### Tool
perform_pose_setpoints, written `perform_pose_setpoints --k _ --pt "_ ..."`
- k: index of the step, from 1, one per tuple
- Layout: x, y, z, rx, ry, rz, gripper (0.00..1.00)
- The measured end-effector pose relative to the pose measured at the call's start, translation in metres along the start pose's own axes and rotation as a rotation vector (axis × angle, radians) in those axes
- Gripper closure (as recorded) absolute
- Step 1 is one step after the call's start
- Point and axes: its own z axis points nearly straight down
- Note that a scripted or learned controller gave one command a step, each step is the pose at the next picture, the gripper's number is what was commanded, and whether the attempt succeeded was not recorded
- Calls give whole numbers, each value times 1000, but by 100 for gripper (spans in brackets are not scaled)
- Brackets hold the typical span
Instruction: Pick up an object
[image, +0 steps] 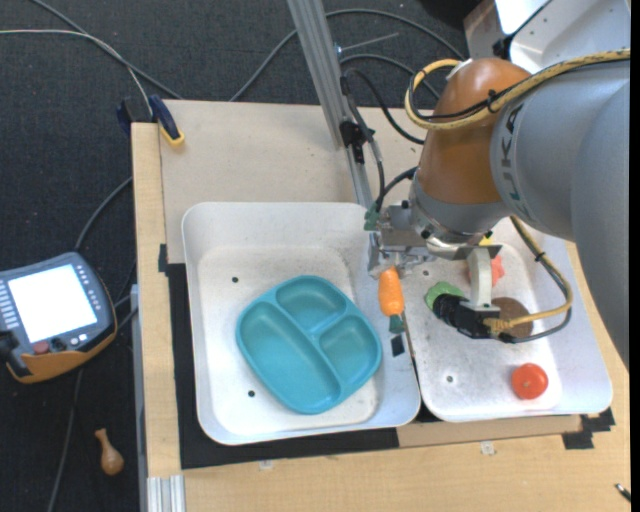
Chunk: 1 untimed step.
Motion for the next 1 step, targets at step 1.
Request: perform_pose_setpoints --k 1 --pt "41 21 -2 0 0 1 100"
